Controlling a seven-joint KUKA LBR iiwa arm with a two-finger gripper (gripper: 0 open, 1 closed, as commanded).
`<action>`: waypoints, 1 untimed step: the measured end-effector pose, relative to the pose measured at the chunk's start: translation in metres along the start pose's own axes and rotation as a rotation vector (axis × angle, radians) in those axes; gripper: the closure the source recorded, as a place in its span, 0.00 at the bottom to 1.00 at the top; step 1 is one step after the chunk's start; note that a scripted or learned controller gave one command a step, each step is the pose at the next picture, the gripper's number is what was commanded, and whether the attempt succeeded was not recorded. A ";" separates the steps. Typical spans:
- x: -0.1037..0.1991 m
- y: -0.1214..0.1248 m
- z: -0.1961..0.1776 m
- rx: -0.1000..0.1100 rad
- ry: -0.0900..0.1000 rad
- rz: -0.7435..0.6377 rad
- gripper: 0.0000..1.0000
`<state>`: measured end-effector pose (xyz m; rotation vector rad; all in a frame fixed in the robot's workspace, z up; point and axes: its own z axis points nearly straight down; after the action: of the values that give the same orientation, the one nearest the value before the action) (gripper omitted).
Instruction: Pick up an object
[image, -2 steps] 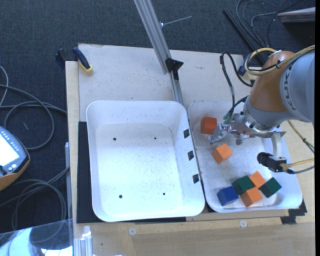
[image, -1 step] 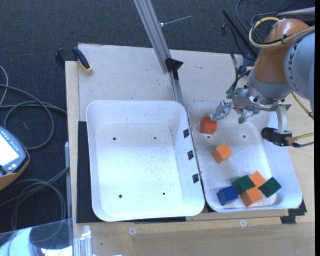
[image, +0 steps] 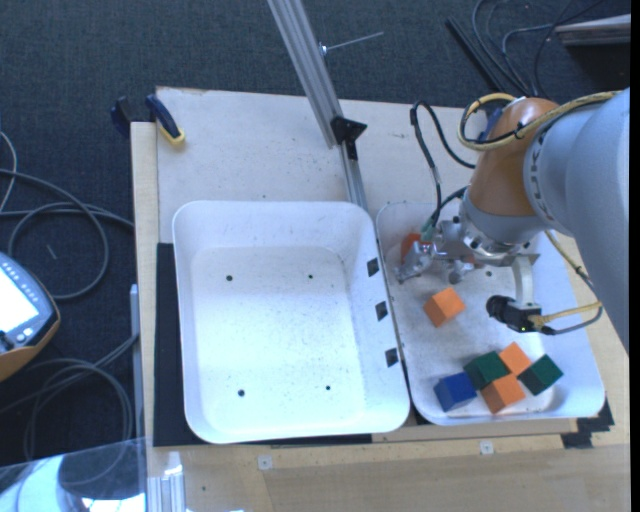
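Observation:
My gripper (image: 415, 262) hangs low over the far left part of the right bin (image: 590, 385), close to its left wall. A small red-orange object (image: 411, 244) sits right against the gripper's far side; whether it is gripped is unclear. An orange cube (image: 444, 305) lies just in front of the gripper, apart from it. Near the bin's front lie a blue block (image: 455, 390), two green blocks (image: 488, 368) (image: 543, 374) and two orange blocks (image: 513, 357) (image: 503, 393), packed close together.
The left bin (image: 270, 320) adjoins the right bin along a shared edge with black clips (image: 381, 311). A slanted metal post (image: 315, 75) rises behind the bins. A yellow-handled clamp (image: 165, 118) sits at the bench's far left corner.

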<state>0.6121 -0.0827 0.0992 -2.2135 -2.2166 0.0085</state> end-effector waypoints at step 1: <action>0.000 -0.041 0.000 -0.005 -0.001 0.002 0.00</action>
<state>0.5710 -0.0827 0.0992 -2.2187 -2.2166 0.0042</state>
